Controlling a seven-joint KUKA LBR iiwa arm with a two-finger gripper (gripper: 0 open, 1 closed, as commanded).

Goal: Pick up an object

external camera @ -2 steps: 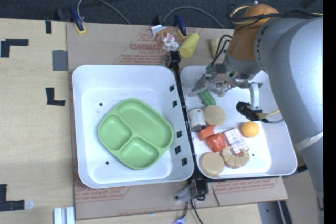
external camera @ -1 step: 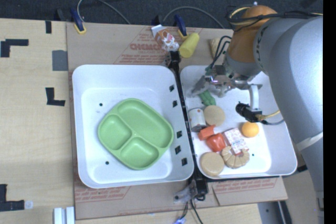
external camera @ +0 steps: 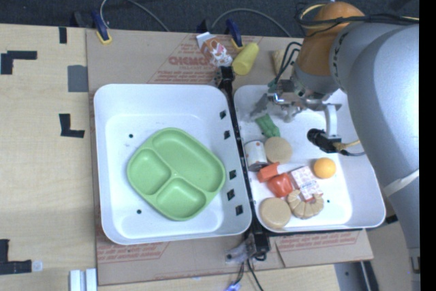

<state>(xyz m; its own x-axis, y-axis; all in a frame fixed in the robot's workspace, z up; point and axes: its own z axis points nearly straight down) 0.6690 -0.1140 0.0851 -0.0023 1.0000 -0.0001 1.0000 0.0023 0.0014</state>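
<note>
Two bins: the left bin (external camera: 109, 146) and the right bin (external camera: 361, 194) sit side by side on cardboard (external camera: 177, 65), their inner walls touching.
Arm: the grey arm (external camera: 381, 99) comes in from the right over the right bin's far half, and its bulk covers that bin's right rim.
Green plate: a divided green plate (external camera: 176, 174) lies flat in the left bin, turned at a slant.
Gripper: the gripper (external camera: 269, 105) hangs low over the far left part of the right bin, its tip aimed down-left. Whether it is spread or pressed together cannot be told. Nothing is seen in its grasp.
Yellow object: a yellow object (external camera: 245, 58) rests on the cardboard beyond the bins, tilted.
Lower disc: a pale round disc (external camera: 274, 212) lies at the right bin's near edge.
Upper disc: a second pale disc (external camera: 278, 148) lies mid-bin, beside a small can (external camera: 255, 153) against the left wall.
Green piece: the green piece (external camera: 267, 126) lies in the right bin just beneath the gripper tip. Its long axis runs from far-left to near-right, its near end close to the upper disc. Contact with the gripper is unclear.
Wrapped snack: a wrapped snack (external camera: 306, 180) overlaps a brown biscuit (external camera: 304, 206). The print is too small to read.
Red piece: a red piece (external camera: 279, 184) lies between the can and the snack.
Orange ball: an orange ball (external camera: 324, 167) sits just right of the snack.
</note>
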